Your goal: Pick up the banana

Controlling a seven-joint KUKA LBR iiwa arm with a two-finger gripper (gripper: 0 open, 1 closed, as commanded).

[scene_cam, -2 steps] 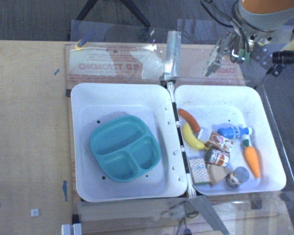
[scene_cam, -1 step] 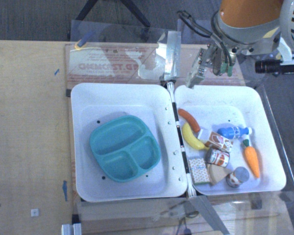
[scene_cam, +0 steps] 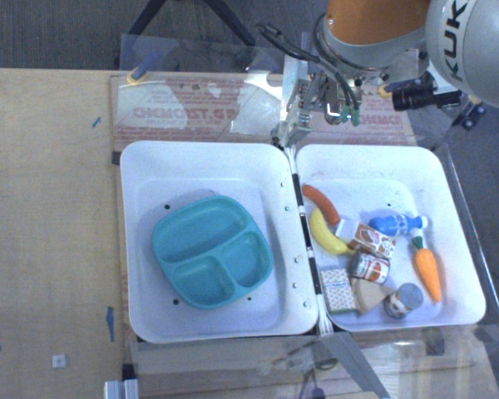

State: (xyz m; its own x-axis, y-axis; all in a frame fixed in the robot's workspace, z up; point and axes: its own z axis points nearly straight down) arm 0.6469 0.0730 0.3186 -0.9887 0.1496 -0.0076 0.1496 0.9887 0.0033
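In the right white bin [scene_cam: 461, 223], near its front edge, a small grey tin [scene_cam: 402, 300] is blurred. The curved yellow banana [scene_cam: 326, 233] lies by the left wall, under a red sausage [scene_cam: 321, 202]. Further back, the metal gripper [scene_cam: 326, 106] hangs over the far rim; how it is set I cannot tell.

arm [scene_cam: 416, 15]: cut by top edge | pincer [scene_cam: 320, 115] fingers: unclear

Teal divided plate [scene_cam: 212, 253] in left bin [scene_cam: 141, 181]; carrot [scene_cam: 429, 273], sausage [scene_cam: 321, 204], can [scene_cam: 368, 268] in right bin [scene_cam: 449, 198].
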